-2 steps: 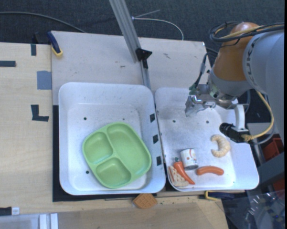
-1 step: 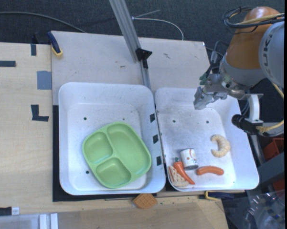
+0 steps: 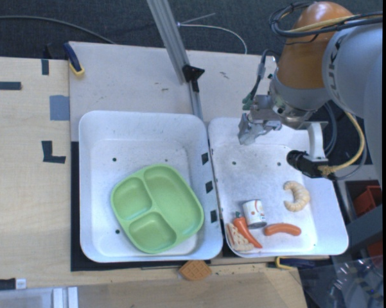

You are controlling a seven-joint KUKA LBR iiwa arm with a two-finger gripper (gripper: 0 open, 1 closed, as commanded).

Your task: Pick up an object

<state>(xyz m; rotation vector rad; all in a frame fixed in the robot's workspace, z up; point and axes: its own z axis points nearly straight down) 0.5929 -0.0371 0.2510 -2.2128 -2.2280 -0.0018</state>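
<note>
Fingers [image 3: 250, 132] of the arm hang over the far end of the right bin [image 3: 276, 156], pointing down at bare white floor; whether they stand wide or narrow cannot be told from this slanted view, and nothing shows between them.

Taking the right bin as the landmark, every candidate object lies at its near end, well apart from the fingers. A pale curved shrimp-like piece [image 3: 297, 196] sits toward the bin's right wall. A small grey-and-white can [image 3: 254, 212] lies near the middle of the near end, with an orange carrot-shaped toy [image 3: 245, 231] just beside it toward the near left corner, and a red sausage-like piece [image 3: 282, 230] lies near the can's right. Left of the right bin, the other bin [image 3: 90, 172] holds a green divided plate [image 3: 157, 208].

By the look of it, the pick has not begun: no object is lifted or gripped. Choosing one, travelling to the near end, descending, closing and lifting all remain.
</note>
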